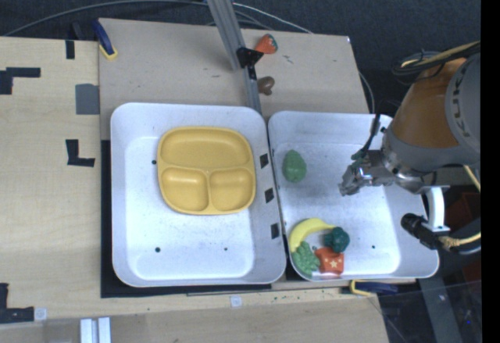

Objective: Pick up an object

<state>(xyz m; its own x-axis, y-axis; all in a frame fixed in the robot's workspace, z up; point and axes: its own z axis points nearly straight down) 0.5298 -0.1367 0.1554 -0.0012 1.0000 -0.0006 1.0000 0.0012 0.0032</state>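
In the right bin a green rounded object lies near the left wall. A yellow banana, a dark green broccoli piece, a light green item and a red piece cluster at the front left corner. My gripper hangs over the right part of this bin, right of the green object and above the cluster. Nothing shows between its fingers.
A yellow divided plate rests in the left bin. A grey pole slants up from the divider between the bins. A small orange clamp sits on the bench behind the bins.
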